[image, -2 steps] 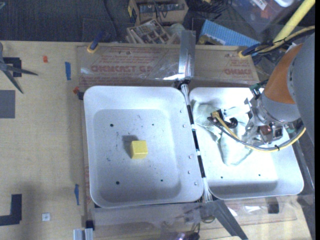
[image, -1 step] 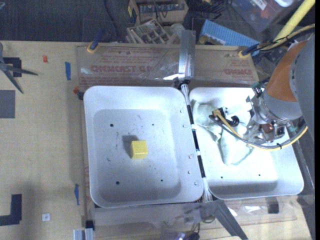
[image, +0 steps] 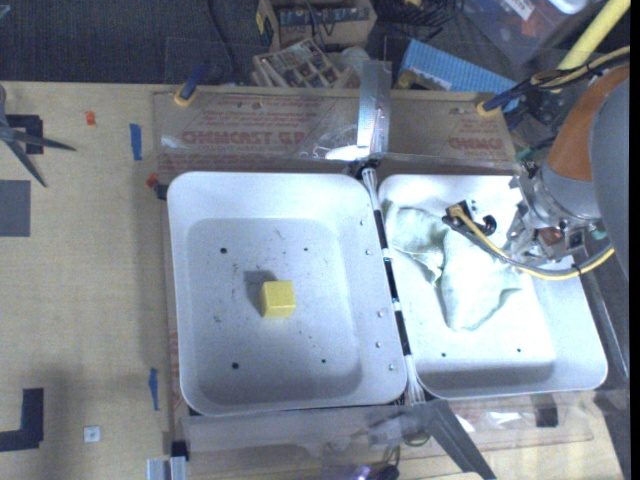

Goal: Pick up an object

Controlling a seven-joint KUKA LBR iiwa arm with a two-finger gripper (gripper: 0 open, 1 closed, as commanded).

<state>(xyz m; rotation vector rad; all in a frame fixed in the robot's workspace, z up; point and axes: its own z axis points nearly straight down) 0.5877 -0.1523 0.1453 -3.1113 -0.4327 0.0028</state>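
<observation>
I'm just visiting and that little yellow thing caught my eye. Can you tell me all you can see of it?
The yellow block is a small cube-like piece, plain bright yellow, with a matte look that could be foam or painted wood. It sits alone on the floor of the left bin, a little left of the middle, turned slightly askew to the bin's walls. It rests flat and casts a small shadow to its upper left. Only the bin floor touches it; the gripper is over the other bin.
</observation>
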